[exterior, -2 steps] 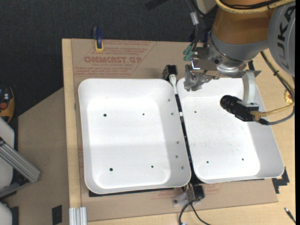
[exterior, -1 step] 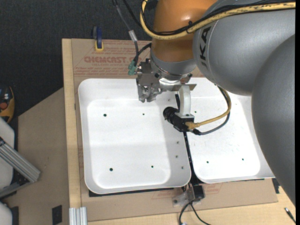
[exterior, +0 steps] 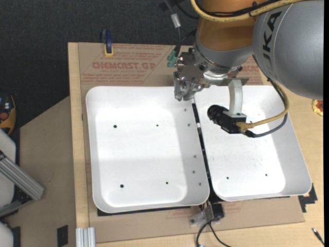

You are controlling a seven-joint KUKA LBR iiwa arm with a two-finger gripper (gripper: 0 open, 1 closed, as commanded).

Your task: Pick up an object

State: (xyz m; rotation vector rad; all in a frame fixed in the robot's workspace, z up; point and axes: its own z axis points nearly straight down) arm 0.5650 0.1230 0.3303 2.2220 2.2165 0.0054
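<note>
My gripper (exterior: 182, 92) hangs under the orange-banded wrist at the far right corner of the left bin (exterior: 103, 153), close to the divide between the two bins. It is small and partly hidden by the wrist. No loose object shows on the white floor of either bin from this angle; the arm hides part of the right bin's (exterior: 288, 174) far side.
A black wrist-mounted unit (exterior: 226, 119) with a cable hangs over the right bin's far half. A blue clamp (exterior: 107, 41) sits on the brown board's far edge. The big grey arm fills the upper right.
</note>
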